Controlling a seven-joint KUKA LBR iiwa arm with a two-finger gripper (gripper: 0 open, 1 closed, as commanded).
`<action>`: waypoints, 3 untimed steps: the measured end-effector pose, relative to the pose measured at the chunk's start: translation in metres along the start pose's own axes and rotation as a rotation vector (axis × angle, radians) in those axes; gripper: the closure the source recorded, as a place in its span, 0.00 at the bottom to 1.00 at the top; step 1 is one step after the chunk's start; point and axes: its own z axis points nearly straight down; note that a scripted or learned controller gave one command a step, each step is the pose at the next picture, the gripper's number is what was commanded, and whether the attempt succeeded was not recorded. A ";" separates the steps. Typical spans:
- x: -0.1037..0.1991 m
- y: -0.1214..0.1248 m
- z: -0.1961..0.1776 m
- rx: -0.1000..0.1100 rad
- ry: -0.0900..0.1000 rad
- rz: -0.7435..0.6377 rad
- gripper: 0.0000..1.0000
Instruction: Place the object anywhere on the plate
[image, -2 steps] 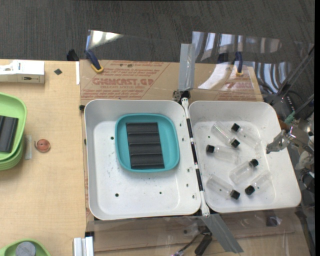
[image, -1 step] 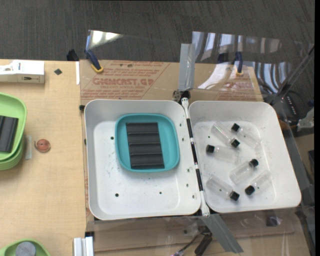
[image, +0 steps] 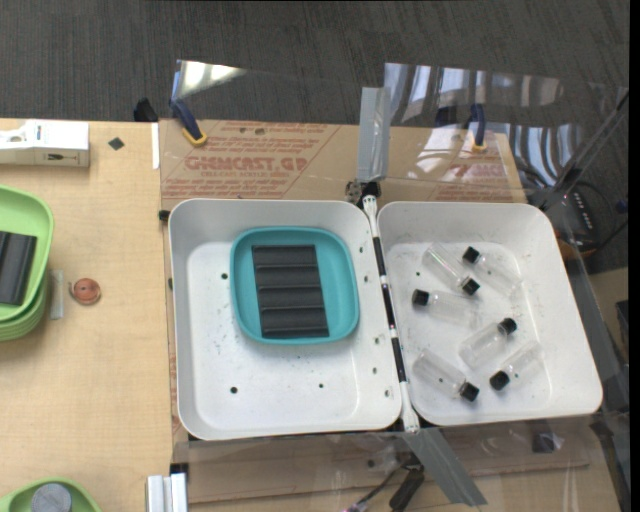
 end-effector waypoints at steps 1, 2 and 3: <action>-0.014 -0.007 0.001 0.002 -0.001 0.145 0.00; -0.016 -0.004 0.000 0.001 0.000 0.279 0.00; -0.017 -0.004 0.001 0.001 -0.001 0.414 0.00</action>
